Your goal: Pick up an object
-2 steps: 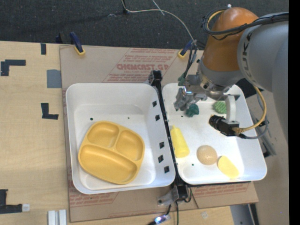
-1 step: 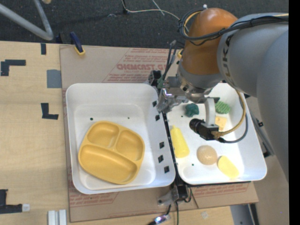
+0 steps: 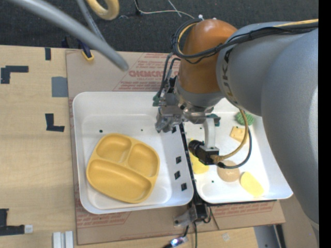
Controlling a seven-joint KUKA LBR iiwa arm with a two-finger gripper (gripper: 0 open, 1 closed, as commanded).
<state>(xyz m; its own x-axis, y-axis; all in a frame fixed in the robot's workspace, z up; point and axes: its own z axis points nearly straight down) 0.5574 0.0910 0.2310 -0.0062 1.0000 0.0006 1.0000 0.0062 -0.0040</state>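
Two white bins side by side, the gripper low over the strip where they meet.

The left bin (image 3: 83, 112) holds a yellow divided plate (image 3: 123, 167) lying flat. The gripper (image 3: 166, 122) hangs just right of the plate; whether its claw is spread or pressed together cannot be told, and nothing is seen in it. In the right bin (image 3: 271, 172) lie a beige rounded piece (image 3: 228, 173), a tan square (image 3: 237, 133), a green piece (image 3: 248, 119) and a yellow lump (image 3: 252, 184).
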